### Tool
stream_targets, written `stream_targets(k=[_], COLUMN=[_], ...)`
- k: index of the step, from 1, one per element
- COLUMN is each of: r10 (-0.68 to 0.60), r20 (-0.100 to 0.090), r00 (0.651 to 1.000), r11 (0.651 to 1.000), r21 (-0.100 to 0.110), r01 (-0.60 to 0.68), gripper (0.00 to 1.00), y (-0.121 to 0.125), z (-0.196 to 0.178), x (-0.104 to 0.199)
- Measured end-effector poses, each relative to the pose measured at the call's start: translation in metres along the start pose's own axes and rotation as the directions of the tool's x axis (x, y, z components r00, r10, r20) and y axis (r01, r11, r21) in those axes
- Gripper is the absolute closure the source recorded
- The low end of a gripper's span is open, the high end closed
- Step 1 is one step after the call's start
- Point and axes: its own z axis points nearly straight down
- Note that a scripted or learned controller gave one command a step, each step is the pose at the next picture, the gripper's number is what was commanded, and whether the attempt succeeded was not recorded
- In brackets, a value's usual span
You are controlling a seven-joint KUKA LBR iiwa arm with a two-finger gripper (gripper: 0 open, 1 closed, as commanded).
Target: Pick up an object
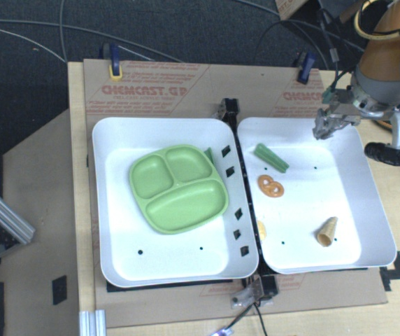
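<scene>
— Where do the things to be picked lie?

— All in the right bin; a green stick lies slantwise toward its far left part; just in front of that, a small orange pretzel lies flat on the floor; well apart from both, near the front right corner, a tan cone lies on its side, its narrow end pointing toward the far edge; a small yellowish bit sits against the left wall, too small to name.

— And the gripper?

— The gripper hangs over the far edge of the right bin, near its far right corner, pointing down; nothing shows between its tips, and none of the objects touches it (the green stick is the nearest, and it is still well off to the left); whether the tips are parted or pressed together I cannot tell, they are too small and dark at this slant.

— The other bin?

— The left bin holds a green divided plate, three compartments, turned somewhat askew near the middle; a row of small black clips runs down the seam between the two bins; both rest on a brown board with red lettering, blue clamps at its far edge.
</scene>
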Motion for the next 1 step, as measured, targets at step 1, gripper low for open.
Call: stream_targets(k=[1], r10=[-0.001], r20=[0.001], r00=[1.0], r11=[1.0], r21=[-0.005], r01=[0.001], gripper=[1.0], y=[0.0022], z=[-0.0659], x=[-0.0035])
